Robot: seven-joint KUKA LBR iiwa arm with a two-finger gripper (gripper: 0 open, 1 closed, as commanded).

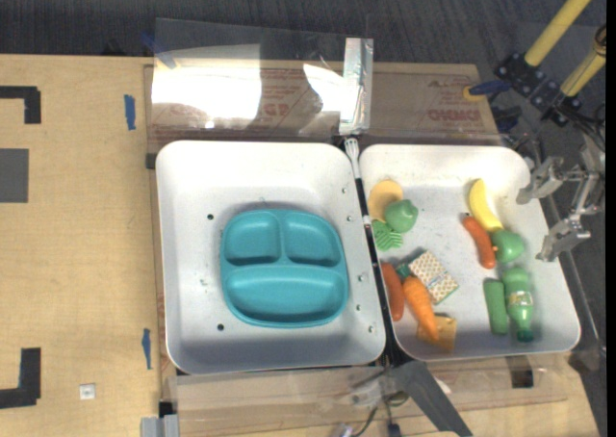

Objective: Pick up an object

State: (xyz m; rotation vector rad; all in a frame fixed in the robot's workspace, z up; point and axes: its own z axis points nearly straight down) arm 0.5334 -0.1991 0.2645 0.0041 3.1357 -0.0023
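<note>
Grey carpet up top, cardboard-covered tabletop below carrying two white bins. Hand sits at 3 o'clock of the view, over the right rim of the right bin, metal linkage visible, nothing between its fingers; open or closed, cannot tell. Nearest it, at the bin's 3 o'clock: green ball-shaped toy touching a red-orange piece, yellow banana just above. Green bottle and green block at 5 o'clock. Carrot and patterned packet at 6–7 o'clock. Green pepper-like toy and orange piece at 10 o'clock. Left bin holds teal divided tray, centred.
</note>
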